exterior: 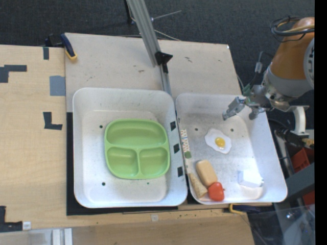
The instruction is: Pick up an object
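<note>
My gripper [241, 113] hovers over the far right part of the right bin [265, 137], open, with nothing between its fingers. A toy fried egg [218, 142] lies on the bin floor just in front of it and a little to the left. At the bin's near edge lie a tan bread block [206, 171], a red tomato [216, 191] and a brown bread stick [196, 186], all touching. A small pale see-through piece [250, 178] lies at the near right.
The left bin [82, 137] holds a green divided plate [137, 148]. A slanted metal pole [145, 24] rises from the wall between the bins. A blue and yellow clamp [68, 46] sits at the bench's far left corner.
</note>
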`<action>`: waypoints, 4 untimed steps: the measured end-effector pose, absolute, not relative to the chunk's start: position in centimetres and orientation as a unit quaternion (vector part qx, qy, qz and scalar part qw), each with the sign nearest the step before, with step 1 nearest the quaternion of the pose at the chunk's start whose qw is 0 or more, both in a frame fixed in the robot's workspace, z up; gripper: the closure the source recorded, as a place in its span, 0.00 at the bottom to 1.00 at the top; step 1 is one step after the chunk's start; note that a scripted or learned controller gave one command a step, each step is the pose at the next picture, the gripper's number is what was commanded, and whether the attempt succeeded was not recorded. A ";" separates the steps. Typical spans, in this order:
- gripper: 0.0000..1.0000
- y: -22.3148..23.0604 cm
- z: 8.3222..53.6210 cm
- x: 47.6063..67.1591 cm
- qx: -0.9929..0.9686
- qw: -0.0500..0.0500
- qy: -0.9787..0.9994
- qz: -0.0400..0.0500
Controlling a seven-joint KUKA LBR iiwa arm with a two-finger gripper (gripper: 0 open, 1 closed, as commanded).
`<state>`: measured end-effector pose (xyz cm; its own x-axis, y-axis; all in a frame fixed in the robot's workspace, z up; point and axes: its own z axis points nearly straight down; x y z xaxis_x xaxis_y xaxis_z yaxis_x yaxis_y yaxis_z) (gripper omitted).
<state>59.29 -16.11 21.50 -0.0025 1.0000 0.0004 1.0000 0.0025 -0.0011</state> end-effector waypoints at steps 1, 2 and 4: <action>0.00 -16.1 21.5 59.3 -0.706 0.001 -0.708 0.000; 0.00 -16.2 16.2 60.2 -0.706 0.002 -0.708 0.002; 0.00 -16.7 8.9 60.2 -0.706 0.000 -0.708 0.001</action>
<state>60.24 -16.70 8.94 -0.0019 1.0000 -0.0019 1.0000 0.0019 -0.0007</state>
